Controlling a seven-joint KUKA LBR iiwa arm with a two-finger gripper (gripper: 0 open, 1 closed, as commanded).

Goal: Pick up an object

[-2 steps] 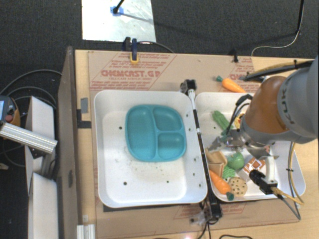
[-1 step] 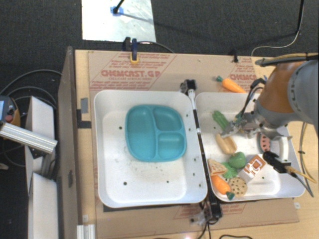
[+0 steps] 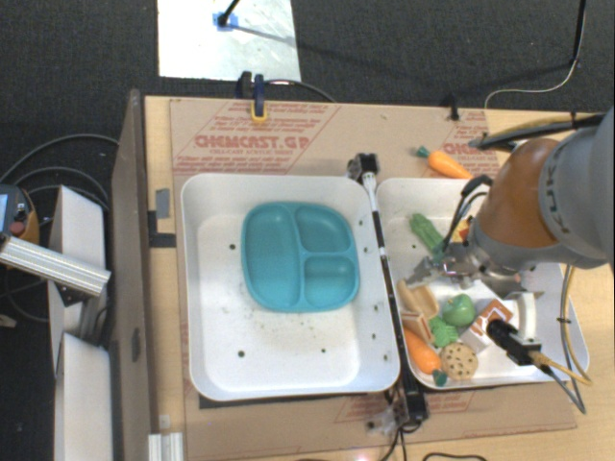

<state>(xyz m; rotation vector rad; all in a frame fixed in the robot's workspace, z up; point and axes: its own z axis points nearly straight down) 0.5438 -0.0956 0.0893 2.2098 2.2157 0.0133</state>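
Note:
The right bin [image 3: 394, 195] holds a mix of toy foods. A green pickle [image 3: 426, 230] lies near its back left. Tan bread sticks [image 3: 415, 302], a green vegetable [image 3: 455, 312], an orange carrot [image 3: 421, 351] and a cookie [image 3: 459, 360] crowd its front left. A red and white piece [image 3: 496, 314] lies beside them. My gripper [image 3: 445, 268] is low inside this bin, just above the green vegetable and to the right of the bread sticks. The arm [image 3: 538, 209] hides the bin's right half.
The left bin [image 3: 216, 353] carries a teal divided plate [image 3: 299, 255]. A second carrot [image 3: 445, 164] lies on the cardboard behind the right bin. A black rod [image 3: 377, 233] runs along the seam between the bins. Cables trail at the front right [image 3: 562, 368].

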